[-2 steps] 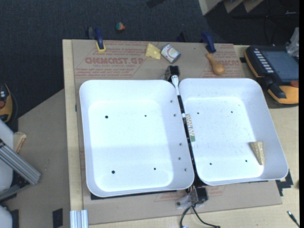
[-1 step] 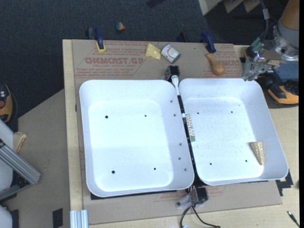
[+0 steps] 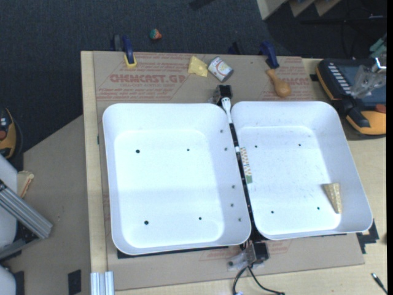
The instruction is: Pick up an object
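Nothing lifted yet: tan cone (image 3: 333, 196) lies in my right bin (image 3: 288, 118); my grip's state I cannot tell.

Red print "CHEMCAST GP" – on brown board (image 3: 153, 78) under bins; rest unreadable.

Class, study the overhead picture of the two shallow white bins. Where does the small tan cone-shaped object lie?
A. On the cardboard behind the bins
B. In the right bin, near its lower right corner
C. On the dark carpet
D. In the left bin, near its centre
B: the small tan cone-shaped object lies on the floor of the right shallow white bin, close to its lower right corner.
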Controlling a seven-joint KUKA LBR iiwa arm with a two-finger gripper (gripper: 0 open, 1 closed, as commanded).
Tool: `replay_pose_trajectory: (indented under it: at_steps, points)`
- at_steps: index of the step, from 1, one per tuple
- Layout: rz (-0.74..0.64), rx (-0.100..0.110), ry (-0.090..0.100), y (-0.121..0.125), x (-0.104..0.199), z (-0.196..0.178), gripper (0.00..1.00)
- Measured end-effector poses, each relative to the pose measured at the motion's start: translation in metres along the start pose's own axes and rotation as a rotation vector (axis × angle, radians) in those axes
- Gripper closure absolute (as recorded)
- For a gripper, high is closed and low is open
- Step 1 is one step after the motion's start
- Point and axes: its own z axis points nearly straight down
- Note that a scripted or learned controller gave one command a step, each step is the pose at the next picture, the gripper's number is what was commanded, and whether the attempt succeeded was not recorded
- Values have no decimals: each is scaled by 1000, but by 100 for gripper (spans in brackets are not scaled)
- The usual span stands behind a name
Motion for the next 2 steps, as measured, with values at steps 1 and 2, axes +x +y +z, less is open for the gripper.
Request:
replay_pose_trajectory:
  at_steps: [1, 2]
  points:
    - [-9, 9, 6, 33, 86, 59, 100]
    - [-7, -6, 2, 50, 108, -34, 100]
